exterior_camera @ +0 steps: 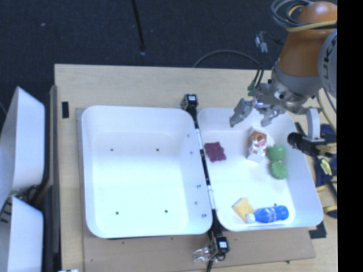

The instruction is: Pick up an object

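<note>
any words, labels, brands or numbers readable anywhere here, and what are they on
"UK": pale letters at the frame's right edge on the arm, cut off, so a partial reading.
Small carton: red and white print, too blurred to read.
Blue bottle: its label is too small to read.
Yellow block, purple piece, green object: no text to be made out.
White bins: no markings beyond small dark dots.

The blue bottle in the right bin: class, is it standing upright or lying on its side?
Lying on its side. The blue bottle stretches lengthwise along the right bin's floor near the front wall, beside a yellow block.
</note>
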You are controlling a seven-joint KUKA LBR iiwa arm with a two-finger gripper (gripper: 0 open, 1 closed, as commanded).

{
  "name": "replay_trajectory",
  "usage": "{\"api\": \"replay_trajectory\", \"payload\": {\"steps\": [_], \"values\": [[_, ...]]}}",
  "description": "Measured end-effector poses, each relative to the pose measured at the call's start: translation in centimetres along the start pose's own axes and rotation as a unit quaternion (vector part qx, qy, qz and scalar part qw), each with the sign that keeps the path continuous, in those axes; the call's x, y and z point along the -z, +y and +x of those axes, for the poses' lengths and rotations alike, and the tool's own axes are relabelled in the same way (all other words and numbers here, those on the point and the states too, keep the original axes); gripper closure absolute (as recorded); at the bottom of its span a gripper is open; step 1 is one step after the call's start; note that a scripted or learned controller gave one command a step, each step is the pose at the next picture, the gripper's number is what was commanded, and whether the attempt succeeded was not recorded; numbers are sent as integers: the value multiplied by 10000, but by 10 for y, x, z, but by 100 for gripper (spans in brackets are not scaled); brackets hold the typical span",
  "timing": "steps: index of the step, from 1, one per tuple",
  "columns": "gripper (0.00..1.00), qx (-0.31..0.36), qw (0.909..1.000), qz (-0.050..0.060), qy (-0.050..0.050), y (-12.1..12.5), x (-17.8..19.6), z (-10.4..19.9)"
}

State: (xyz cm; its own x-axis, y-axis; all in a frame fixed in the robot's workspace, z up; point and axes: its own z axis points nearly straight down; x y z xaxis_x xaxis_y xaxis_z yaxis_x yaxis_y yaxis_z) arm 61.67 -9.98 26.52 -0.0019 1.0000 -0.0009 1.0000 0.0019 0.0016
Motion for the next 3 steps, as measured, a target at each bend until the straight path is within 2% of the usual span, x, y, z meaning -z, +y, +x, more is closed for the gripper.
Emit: {"api": "replay_trajectory", "payload": {"steps": [1, 2, 3], "values": [[0, -14, 10000, 40, 2, -23, -85, 0], [0, 23, 10000, -2, 13, -38, -52, 49], [0, -32, 10000, 38, -9, -34, -157, -8]]}}
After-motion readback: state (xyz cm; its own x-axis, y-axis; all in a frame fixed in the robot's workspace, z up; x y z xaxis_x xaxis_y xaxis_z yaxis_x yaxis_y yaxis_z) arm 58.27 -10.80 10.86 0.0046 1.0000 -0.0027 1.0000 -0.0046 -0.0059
